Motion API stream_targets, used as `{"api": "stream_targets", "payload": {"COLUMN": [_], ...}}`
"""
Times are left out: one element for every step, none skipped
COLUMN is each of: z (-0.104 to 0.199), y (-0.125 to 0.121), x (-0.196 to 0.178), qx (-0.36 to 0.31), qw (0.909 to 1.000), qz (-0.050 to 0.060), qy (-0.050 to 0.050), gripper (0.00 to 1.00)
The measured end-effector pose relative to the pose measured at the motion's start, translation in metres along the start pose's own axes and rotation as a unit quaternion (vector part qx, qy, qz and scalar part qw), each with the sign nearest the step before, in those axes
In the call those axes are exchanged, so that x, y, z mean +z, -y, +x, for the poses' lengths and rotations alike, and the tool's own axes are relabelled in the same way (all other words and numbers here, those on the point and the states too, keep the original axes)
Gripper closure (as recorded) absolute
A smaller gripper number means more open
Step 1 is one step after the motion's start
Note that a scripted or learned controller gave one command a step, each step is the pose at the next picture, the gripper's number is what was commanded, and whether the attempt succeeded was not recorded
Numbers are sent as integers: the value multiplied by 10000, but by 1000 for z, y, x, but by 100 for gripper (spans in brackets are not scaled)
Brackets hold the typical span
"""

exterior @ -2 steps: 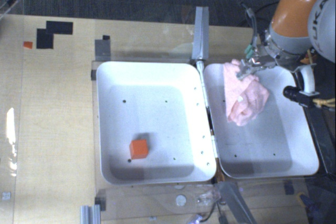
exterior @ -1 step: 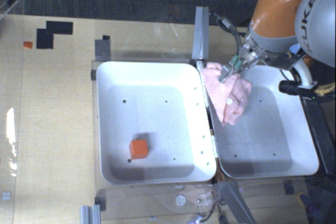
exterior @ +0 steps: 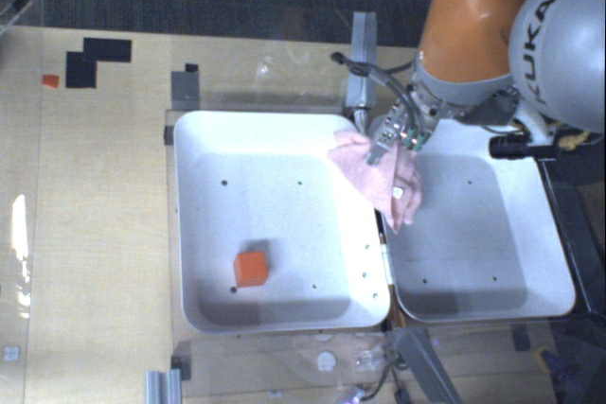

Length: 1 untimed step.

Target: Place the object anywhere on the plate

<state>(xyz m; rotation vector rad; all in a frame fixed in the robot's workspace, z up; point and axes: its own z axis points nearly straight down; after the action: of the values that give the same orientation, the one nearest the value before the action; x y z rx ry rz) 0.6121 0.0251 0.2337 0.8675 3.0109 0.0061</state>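
Pink cloth (exterior: 383, 173) hangs directly beneath the claw (exterior: 386, 145), apparently pinched there though finger spread is unclear, long axis trailing down-right across the two bins' shared rim.

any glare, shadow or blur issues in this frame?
Camera view: glare streak on the bench at far left; soft shadow along the left bin's near wall and under the orange block; the pink cloth draped over the bins' shared edge is sharp; the pincer is slightly soft.
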Motion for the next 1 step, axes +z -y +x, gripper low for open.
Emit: {"api": "stream_targets", "payload": {"z": [30], "y": [-42], "x": [11], "qx": [-1988], "qw": [9800], "qz": [-8], "qy": [1], "gripper": [100]}}
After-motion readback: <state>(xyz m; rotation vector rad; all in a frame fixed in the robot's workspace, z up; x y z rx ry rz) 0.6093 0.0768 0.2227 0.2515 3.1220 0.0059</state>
